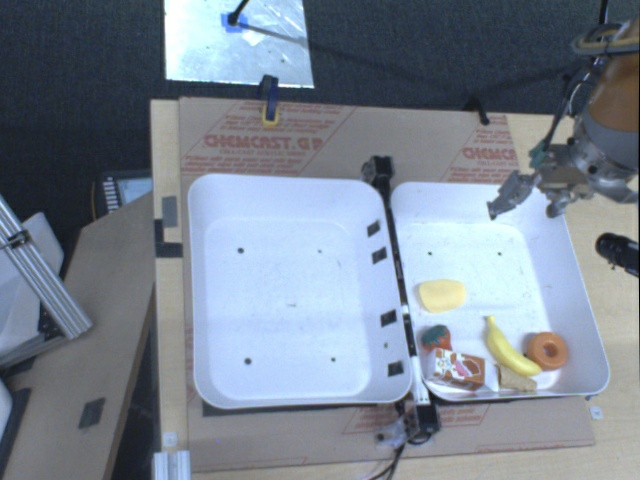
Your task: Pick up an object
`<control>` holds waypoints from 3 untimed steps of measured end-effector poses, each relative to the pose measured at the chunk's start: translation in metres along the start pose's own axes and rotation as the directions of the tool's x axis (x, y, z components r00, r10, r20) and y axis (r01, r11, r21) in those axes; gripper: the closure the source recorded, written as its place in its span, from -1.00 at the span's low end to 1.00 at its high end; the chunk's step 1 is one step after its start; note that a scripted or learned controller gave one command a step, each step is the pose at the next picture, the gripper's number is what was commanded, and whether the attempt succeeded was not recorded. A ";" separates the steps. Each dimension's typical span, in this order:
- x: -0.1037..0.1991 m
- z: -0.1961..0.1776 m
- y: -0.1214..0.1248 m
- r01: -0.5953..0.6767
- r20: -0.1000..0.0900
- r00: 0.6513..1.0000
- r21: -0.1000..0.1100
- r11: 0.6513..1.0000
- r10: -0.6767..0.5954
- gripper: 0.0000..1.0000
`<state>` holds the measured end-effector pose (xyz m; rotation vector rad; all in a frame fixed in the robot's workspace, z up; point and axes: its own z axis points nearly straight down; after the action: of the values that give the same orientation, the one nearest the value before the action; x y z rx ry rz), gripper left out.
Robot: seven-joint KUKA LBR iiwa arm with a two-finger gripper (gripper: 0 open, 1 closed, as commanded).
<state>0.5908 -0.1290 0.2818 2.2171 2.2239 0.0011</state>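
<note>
the gripper (530, 196) hangs over the far rim of the right bin (575, 268), fingers spread apart with nothing between them. the objects lie well below it toward the near edge: a pale yellow lump (441, 294) nearest, then a banana (508, 346), an orange ring (547, 349) beside the banana's tip, a red packet (459, 368) and a small red-and-green piece (435, 337). bare bin floor separates them from the gripper. the left bin (200, 268) sits far to its side.
</note>
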 end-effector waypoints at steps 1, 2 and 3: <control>0.086 0.070 0.044 0.010 -0.004 1.000 0.003 1.000 -0.010 -1.00; 0.079 0.055 0.044 0.001 0.000 1.000 -0.002 1.000 -0.001 1.00; 0.164 0.099 0.050 0.008 -0.003 1.000 0.003 1.000 -0.008 1.00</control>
<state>0.6407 0.0354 0.1823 2.2106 2.2359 0.0015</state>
